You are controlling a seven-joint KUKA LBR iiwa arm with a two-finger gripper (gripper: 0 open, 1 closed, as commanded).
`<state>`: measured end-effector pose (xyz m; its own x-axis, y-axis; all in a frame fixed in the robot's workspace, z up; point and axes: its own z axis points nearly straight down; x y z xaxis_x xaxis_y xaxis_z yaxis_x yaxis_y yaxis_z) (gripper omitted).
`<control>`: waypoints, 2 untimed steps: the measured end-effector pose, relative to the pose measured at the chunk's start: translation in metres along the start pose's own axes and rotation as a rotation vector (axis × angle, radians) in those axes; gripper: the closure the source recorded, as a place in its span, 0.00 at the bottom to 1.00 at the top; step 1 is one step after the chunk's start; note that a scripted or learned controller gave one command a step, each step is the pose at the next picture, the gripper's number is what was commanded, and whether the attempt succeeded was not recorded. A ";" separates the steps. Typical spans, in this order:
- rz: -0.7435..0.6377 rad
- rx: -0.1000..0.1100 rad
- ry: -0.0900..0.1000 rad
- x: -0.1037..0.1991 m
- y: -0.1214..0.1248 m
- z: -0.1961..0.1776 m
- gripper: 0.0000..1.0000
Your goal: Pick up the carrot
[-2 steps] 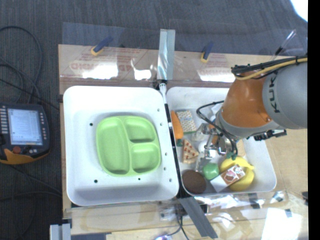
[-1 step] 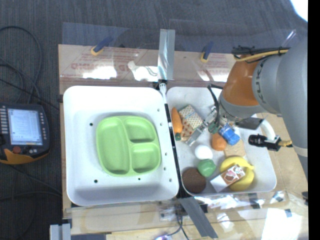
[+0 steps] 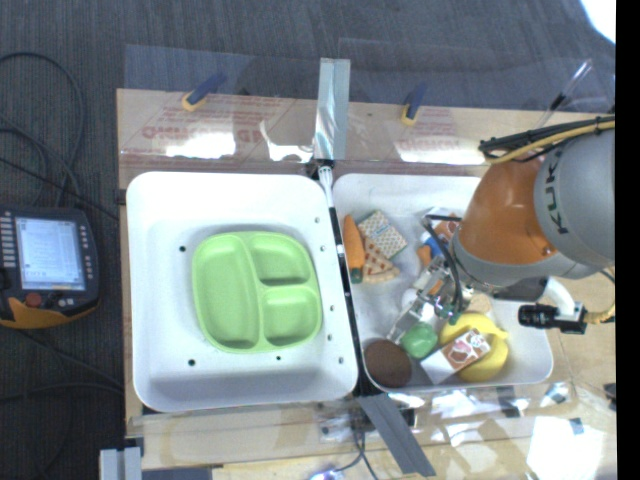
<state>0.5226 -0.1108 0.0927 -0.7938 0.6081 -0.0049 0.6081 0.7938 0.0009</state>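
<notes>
the bench carries two white bins side by side. the left bin (image 3: 150, 268) holds a green divided plate (image 3: 257, 290), which lies flat near the middle of it with three compartments. the right bin (image 3: 520, 373) holds the small things, and the arm (image 3: 520, 223) comes into it from 3 o'clock, grey with its orange band above the wrist.

the carrot (image 3: 353, 248) lies against the left wall of the right bin, at about 9 o'clock from the middle of that bin. it is orange and lies lengthwise along the wall, one end toward 12 o'clock. just beside it, at 3 o'clock of it, a waffle-patterned piece (image 3: 379, 244) touches it or nearly so.

the gripper (image 3: 432, 303) hangs low in the middle of the right bin, well apart from the carrot, which is at about 10 o'clock from it. whether it is parted or closed i cannot tell (the metal parts are small and mixed with the things under them), and i see nothing clearly between them.

at 6 o'clock of the gripper is a green round thing (image 3: 420, 342). a brown round thing (image 3: 388, 362) lies at 8 o'clock of the green one, near the front wall. a yellow thing (image 3: 487, 343) with a red and white label lies at 4 o'clock from the gripper.
</notes>
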 end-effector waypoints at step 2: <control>-0.030 -0.005 -0.009 -0.028 -0.016 0.002 0.00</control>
<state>0.5348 -0.1404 0.0911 -0.8116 0.5840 -0.0138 0.5840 0.8117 0.0056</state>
